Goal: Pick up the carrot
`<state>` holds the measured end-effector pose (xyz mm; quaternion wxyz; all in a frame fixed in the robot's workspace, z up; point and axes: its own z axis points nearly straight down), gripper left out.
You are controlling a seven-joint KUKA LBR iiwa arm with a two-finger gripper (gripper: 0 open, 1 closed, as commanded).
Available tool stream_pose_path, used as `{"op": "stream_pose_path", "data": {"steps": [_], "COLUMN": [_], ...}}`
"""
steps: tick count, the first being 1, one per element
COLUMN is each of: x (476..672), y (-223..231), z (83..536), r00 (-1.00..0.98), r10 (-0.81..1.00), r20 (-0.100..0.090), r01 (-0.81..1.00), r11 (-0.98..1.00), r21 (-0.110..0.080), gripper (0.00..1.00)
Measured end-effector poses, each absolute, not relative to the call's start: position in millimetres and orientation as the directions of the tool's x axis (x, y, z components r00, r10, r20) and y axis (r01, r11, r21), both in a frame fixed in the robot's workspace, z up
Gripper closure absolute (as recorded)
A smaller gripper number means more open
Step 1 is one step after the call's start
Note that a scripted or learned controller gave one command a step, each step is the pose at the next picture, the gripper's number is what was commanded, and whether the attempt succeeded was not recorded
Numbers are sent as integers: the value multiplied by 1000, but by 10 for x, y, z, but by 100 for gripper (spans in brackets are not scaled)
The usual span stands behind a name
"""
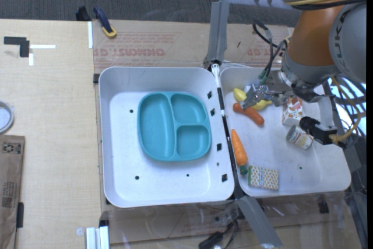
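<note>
Carrot lies free against right bin's left wall, below and apart from gripper. Fingers' state: cannot tell. Gripper sits low over banana and small orange-red vegetable; arm reaches in from right. Green packet just below carrot; teal divided plate in left bin.

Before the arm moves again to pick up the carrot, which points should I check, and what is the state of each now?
1. Carrot visible in right bin, by its left wall: ok.
2. Carrot's top uncovered: ok.
3. Pincer above carrot: not ok; it is over the banana and the small red-orange piece.
4. Pincer opening: cannot tell.
5. Green sponge close to carrot's lower end; touching: cannot tell.
</note>
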<state>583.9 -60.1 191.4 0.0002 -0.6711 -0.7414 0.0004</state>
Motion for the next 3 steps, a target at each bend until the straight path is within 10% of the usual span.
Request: {"op": "stream_pose_path", "data": {"steps": [1, 3], "x": [5124, 4810], "y": [78, 410], "z": [1909, 1909], "r00": [-137, -373], "r10": [991, 928], "r20": [-1, 0], "r01": [991, 928], "r11": [137, 373], "r21": [-3, -3], "gripper": [0, 0]}}
